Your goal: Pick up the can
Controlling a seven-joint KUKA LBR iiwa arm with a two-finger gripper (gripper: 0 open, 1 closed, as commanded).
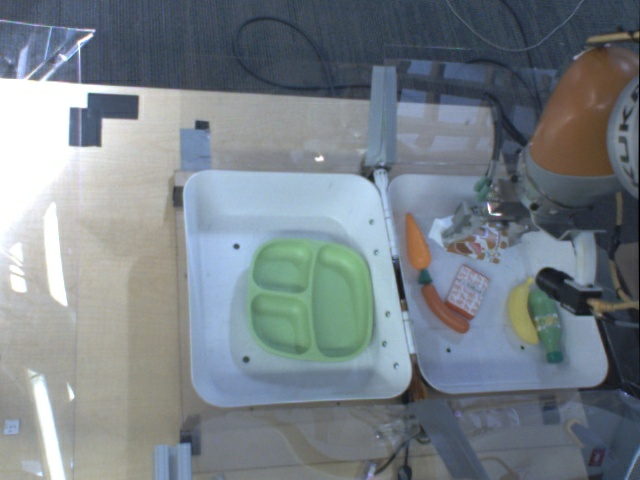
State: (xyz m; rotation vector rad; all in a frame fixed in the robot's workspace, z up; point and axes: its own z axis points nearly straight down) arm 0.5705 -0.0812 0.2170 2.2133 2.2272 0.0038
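Note:
The can (467, 289), a small pack with red and white print, lies on its side in the middle of the right bin (500, 378). My gripper (490, 208) hangs low over the bin's far part, up and to the right of the can and apart from it. Directly under the gripper lies a crumpled white, orange and silver wrapper (478, 236). I cannot make out whether the gripper touches or holds the wrapper.
An orange carrot (417, 242) and a red sausage (445, 309) lie along the right bin's left wall. A yellow banana (520, 313) and a green bottle (546, 323) lie at its right. The left bin (210, 268) holds a green divided plate (310, 299).

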